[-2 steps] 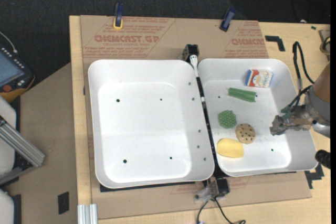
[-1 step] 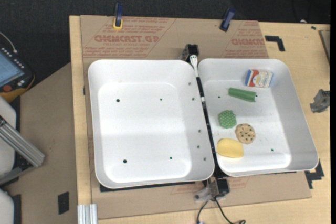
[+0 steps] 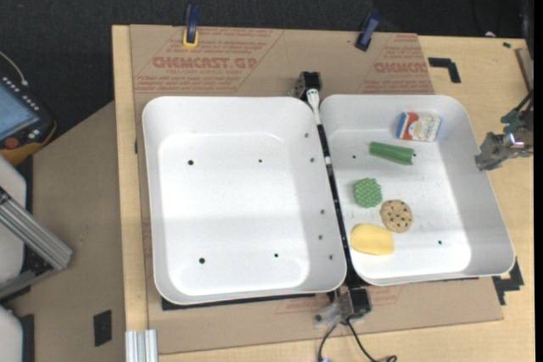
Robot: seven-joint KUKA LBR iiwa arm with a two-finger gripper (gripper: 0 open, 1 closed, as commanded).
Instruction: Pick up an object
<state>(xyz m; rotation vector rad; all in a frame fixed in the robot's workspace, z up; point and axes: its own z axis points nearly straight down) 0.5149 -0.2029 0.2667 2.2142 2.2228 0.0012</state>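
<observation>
Camera view: the tool (image 3: 501,146) sits at the right bin's (image 3: 475,182) outer rim, its state unclear; a cookie (image 3: 396,215) lies inside

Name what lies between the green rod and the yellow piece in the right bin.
In the camera view, two things lie between the green rod and the yellow piece: a round green textured piece and a speckled cookie.

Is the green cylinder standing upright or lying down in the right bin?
Lying down. The green cylinder rests on its long side on the right bin's floor, below the small carton.
</observation>
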